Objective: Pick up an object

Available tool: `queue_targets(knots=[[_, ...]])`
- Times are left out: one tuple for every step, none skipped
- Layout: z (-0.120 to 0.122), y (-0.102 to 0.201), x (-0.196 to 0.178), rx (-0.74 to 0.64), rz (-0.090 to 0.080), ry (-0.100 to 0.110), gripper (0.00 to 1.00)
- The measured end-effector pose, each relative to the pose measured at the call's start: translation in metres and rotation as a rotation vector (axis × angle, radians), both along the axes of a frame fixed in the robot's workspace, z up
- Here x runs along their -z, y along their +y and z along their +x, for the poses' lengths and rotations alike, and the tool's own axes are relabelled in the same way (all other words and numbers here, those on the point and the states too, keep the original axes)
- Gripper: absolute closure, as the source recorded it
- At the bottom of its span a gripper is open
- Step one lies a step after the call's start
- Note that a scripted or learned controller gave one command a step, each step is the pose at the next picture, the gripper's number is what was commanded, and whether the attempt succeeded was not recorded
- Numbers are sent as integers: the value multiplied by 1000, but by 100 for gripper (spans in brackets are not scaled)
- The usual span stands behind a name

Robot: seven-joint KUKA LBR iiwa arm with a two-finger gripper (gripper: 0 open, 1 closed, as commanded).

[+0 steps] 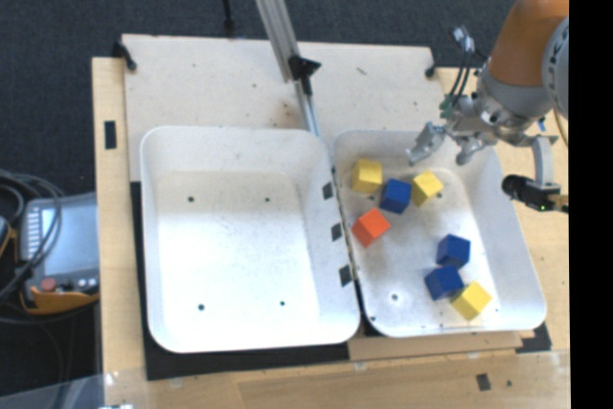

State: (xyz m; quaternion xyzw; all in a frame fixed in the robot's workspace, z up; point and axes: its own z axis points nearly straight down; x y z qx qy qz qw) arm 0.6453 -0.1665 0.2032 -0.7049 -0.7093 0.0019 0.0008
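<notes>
Presently we list, on the bench (pixel 110 206), two white bins side by side: the left bin (pixel 239 239) and the right bin (pixel 508 254).

Right bin, contents as we count them:
- yellow cube (pixel 366 175), far left part;
- blue cube (pixel 396 195), just right of it;
- small yellow cube (pixel 427 186), touching or just beside that blue cube, on its right;
- orange cube (pixel 372 226), nearer, close to the bin's left wall;
- second blue cube (pixel 453 250), toward the near right;
- third blue cube (pixel 443 282), just nearer than the second;
- near yellow cube (pixel 471 300), touching the third blue cube's right.

Arm (pixel 527 43): grey with an orange band, entering from the right. Its pincer (pixel 447 147) hangs above the far edge of the right bin, fingers spread apart, with nothing between them. We see it clear of every cube; the small yellow cube lies nearest.
</notes>
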Motion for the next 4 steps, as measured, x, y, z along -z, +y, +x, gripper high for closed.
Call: queue_targets(knots=[[1,-5,42,6,-1,-2,0],[7,-5,78,4,0,-12,0],[10,-6,63,2,-3,-20,100],[4,-13,11,6,0,-10,100]])
